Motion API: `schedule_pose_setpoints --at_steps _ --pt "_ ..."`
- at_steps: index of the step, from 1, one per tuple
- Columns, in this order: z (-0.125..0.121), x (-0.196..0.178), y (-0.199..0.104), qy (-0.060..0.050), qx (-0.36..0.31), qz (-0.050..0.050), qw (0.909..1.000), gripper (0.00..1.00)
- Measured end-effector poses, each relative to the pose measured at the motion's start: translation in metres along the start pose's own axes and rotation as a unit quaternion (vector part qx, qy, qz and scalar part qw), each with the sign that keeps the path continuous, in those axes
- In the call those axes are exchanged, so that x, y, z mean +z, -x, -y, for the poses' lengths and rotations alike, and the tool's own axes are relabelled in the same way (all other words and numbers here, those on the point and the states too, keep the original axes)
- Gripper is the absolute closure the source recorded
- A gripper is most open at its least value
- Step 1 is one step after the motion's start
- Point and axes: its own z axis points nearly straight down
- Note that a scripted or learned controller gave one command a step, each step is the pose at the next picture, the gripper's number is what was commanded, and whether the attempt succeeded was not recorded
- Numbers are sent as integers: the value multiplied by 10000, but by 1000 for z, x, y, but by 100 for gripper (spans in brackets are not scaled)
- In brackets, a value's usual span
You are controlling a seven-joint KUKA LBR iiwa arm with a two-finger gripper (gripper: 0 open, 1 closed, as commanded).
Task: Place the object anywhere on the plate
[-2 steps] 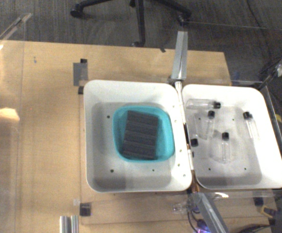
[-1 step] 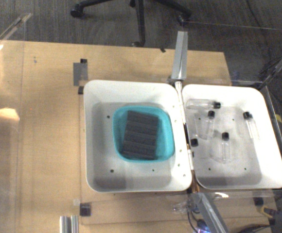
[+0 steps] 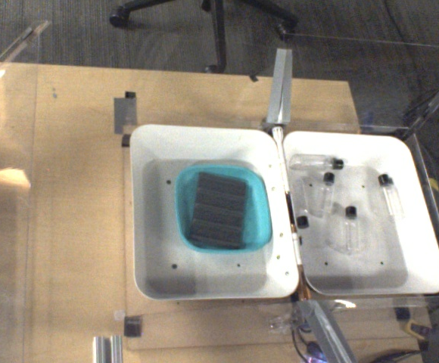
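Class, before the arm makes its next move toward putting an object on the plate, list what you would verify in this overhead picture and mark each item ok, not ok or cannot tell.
1. Teal plate sits inside the left bin: ok.
2. Plate surface free: not ok, a dark ridged block covers most of it.
3. Objects available: ok, several clear vials with black caps lie in the right bin.
4. Vials separated enough for a pick: cannot tell, they are transparent and hard to outline.
5. Bins side by side, touching along the middle: ok.
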Motion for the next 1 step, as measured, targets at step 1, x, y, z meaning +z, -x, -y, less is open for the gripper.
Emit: schedule_pose_setpoints --at_steps 1 --pt "40 -2 26 10 501 -8 9987 0"
